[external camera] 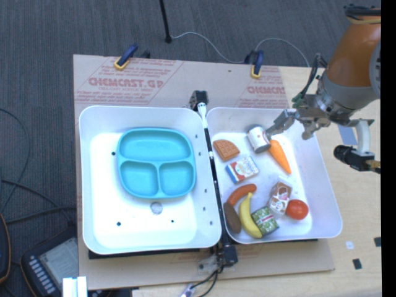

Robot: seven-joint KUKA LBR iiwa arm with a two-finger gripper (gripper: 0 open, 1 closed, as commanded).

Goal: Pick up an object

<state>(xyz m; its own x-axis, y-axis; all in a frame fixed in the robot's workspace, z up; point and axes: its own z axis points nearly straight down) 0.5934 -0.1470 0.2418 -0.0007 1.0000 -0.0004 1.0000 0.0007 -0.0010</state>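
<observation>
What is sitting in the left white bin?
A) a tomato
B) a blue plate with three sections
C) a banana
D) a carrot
B, the blue plate with three sections lies in the left bin, while the banana, tomato and carrot lie in the right bin.

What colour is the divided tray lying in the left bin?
Light blue. The divided tray shows best in the camera view, lying in the left bin.

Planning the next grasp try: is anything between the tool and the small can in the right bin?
Nothing visible. The tool sits right beside the can, at its upper right, with no object between them. The carrot lies just below the tool, right of the can, close enough to be bumped on a descent.
</observation>
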